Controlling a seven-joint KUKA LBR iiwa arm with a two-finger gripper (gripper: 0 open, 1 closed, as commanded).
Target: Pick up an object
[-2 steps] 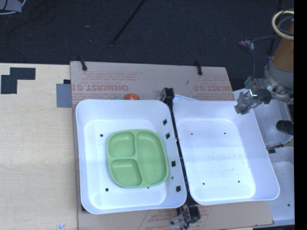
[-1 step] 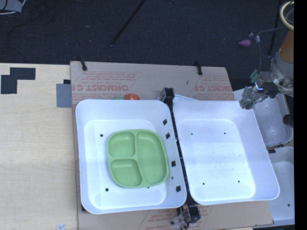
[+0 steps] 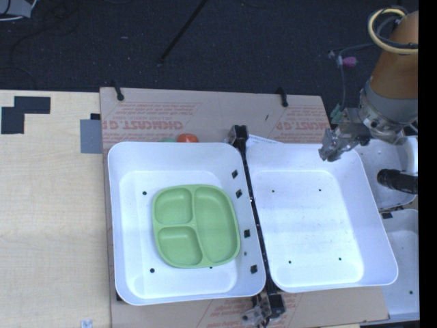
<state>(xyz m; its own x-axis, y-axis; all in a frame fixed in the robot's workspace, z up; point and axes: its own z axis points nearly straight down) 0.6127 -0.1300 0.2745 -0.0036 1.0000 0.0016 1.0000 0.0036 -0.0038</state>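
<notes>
The arm (image 3: 392, 80) reaches in at the upper right, and its pincer (image 3: 332, 149) hangs over the far right corner of the right bin (image 3: 321, 279), just above the rim. The tips are small and dark against the bin wall; whether they are spread or pressed together I cannot tell, and nothing visible sits between them.

The only clear candidate to pick is the green plate (image 3: 196, 225), a three-compartment dish lying flat in the left bin (image 3: 130, 183), roughly at its middle and a little toward the divider (image 3: 247, 210) between the two bins. A small orange thing (image 3: 187, 139) peeks out behind the left bin's far rim (too little of it shows to name it), lying on the cardboard (image 3: 205, 115) that covers the tabletop there.

By my reading the task is at its very start: the approach has not begun, and the pincer is well apart from the plate. The next move would call for a long sweep across the divider to the left bin, then a descent onto an edge of the plate. A flat dish offers little to pinch, so the raised rim or a compartment wall looks the likeliest hold, and a slip seems quite possible
</notes>
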